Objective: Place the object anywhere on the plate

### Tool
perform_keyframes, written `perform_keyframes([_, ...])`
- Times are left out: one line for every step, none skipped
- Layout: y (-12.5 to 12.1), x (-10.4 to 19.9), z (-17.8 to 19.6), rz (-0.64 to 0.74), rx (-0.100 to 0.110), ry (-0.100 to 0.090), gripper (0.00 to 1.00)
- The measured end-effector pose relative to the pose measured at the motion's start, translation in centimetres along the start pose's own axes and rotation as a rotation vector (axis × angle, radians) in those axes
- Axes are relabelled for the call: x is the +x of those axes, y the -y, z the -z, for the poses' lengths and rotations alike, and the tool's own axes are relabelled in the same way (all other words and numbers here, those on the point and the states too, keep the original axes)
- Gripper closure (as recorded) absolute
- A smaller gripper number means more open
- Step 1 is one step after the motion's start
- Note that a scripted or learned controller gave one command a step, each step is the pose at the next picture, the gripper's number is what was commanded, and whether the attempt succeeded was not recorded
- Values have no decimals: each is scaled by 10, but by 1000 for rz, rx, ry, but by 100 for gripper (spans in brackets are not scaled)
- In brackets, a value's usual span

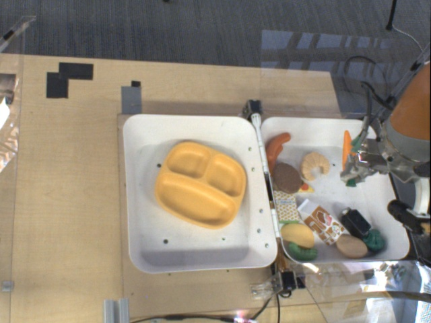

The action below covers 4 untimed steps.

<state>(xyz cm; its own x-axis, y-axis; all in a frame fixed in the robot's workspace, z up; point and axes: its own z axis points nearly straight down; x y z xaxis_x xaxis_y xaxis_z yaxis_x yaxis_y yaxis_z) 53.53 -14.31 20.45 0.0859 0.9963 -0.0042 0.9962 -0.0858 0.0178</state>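
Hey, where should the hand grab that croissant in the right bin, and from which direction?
Judging from the view, take the croissant across its thick middle, coming straight down from above. It lies flat on the bin floor as a curved crescent, with a bit of bare floor around it, so fingers should fit either side. The brown patty sits close on its left, so keep the hand narrow there.
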Motion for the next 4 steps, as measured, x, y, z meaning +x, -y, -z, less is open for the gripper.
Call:
perform_keyframes([-3, 1, 11, 8, -7, 1, 100])
perform_keyframes([-5, 2, 23, 18, -13, 3, 100])
perform_keyframes([-8, 3, 34, 27, -20, 4, 100])
perform_keyframes([0, 169, -1, -56, 18, -11, 100])
